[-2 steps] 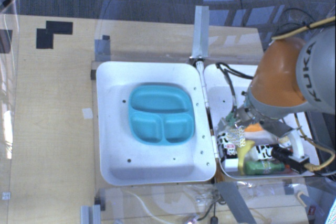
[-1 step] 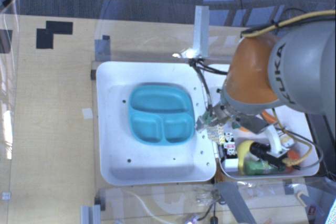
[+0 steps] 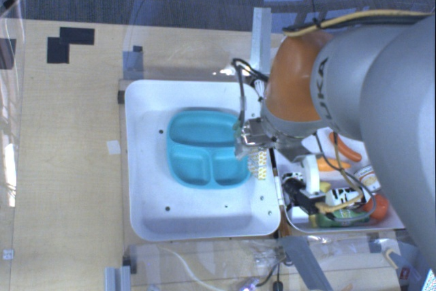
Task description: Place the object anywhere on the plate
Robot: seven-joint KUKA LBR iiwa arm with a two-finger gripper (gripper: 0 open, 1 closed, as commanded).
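Plate (image 3: 204,159), blue and split into compartments, sits in the left bin (image 3: 146,167) on my screen, its sections bare. My claw (image 3: 251,146) hangs at the plate's right edge with a small pale yellowish item (image 3: 257,163) just under it; I cannot tell whether it is gripped. The right bin (image 3: 294,218) holds a jumble of toys (image 3: 340,197), orange, white, green and red.

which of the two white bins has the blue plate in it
The left shallow white bin: it holds the blue divided plastic plate; the right white bin holds mixed small items.
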